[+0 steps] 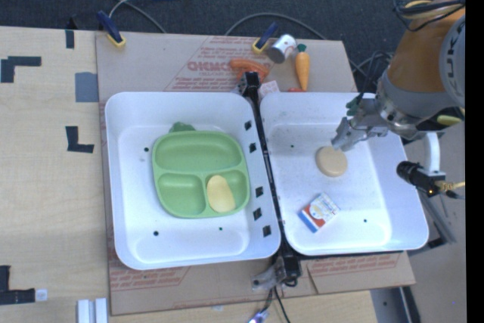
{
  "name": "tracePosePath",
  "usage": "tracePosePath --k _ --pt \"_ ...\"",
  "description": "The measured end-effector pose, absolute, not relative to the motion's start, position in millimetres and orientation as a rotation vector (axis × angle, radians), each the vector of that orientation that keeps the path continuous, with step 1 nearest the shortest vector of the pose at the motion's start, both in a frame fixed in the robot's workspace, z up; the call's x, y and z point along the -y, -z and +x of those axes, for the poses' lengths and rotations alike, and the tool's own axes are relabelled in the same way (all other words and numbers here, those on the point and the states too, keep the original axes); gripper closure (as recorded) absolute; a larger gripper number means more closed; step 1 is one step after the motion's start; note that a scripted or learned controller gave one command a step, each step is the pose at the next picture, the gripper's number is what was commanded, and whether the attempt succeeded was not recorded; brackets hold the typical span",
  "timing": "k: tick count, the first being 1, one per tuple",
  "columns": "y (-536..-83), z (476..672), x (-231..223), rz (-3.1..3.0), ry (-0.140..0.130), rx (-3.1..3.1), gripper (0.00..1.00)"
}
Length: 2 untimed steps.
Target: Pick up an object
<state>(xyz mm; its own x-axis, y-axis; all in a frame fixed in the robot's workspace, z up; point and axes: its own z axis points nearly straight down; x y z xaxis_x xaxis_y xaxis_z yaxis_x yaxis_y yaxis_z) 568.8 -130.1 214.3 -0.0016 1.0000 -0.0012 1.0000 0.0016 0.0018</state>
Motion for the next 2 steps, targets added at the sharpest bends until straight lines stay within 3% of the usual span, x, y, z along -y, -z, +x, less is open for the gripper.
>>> tracePosePath --k 1,2 --pt "-213 568.2 130 2.220 0.001 -2.223 0.00" --pt "-90 590.7 159 2.214 -0.006 -2.215 0.00"
